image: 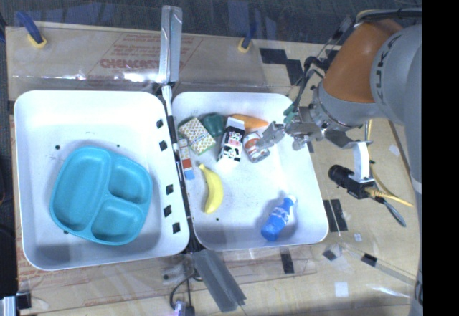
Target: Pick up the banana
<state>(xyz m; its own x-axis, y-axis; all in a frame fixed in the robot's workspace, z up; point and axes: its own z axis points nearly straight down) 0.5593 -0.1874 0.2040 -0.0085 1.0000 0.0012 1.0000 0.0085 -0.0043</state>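
- Camera view, from above at a slant: 2 white bins side by side on a bench, left bin (29, 185) and right bin (308, 193).
- Banana (211, 189): yellow, lying flat on the floor of the right bin, near its left wall, curved, lengthwise toward the near edge; nothing touching it.
- Gripper (267, 139): low over the far right part of the right bin, well apart from the banana; open or closed, cannot tell.
- Arm (373, 78): grey with an orange band, reaching in from the right edge.
- Just beside the gripper: an orange item (248, 121), a small black-and-white carton (231, 144), and a reddish round thing (255, 152) too blurred to name.
- Further left, along the far side: a dark green item (213, 123) and a patterned yellowish packet (196, 135).
- Blue bottle (277, 219): lying near the right bin's near right corner, apart from the banana.
- Blue divided tray (100, 196): 3 compartments, resting in the left bin.
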